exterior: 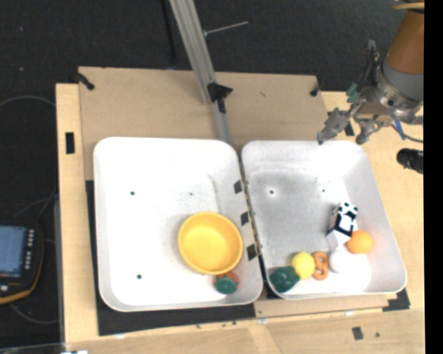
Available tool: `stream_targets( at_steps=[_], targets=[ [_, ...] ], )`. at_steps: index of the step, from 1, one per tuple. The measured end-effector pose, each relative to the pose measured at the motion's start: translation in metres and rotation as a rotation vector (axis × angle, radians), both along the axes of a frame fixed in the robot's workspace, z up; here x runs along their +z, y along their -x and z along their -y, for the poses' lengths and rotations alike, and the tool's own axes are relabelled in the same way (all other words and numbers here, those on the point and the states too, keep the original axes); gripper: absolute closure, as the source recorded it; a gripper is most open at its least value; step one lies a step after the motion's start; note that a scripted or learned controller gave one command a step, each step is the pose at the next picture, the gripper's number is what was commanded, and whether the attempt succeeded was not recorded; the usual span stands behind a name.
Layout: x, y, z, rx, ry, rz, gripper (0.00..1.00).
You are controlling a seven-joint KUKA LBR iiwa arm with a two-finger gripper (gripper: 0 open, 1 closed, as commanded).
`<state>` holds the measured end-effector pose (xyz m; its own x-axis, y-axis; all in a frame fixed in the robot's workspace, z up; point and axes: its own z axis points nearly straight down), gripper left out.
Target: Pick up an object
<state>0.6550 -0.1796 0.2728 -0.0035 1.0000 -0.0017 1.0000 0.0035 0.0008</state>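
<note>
My gripper (345,129) hangs over the far right rim of the right bin (303,168), its two fingers spread apart with nothing between them. Along that bin's near right side lie a black-and-white toy (345,217), an orange ball (360,242), a white object (345,261), a small orange ring-like piece (321,265), a yellow ball (303,265) and a dark green object (284,277). The left bin (133,175) holds a yellow bowl (210,242) with a small green and orange object (226,282) just in front of it.
A slanted metal pole (199,50) rises from behind the bins, near their shared divider. A handheld pendant with a screen (11,260) lies off the bench at the far left. The far halves of both bins are bare white floor.
</note>
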Motion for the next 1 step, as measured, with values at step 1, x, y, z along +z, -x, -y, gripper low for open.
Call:
stream_targets(
  at_steps=[1],
  targets=[
    [0.0001, 0.0001, 0.0004, 0.000, 0.001, -0.001, 0.00]
  ],
)
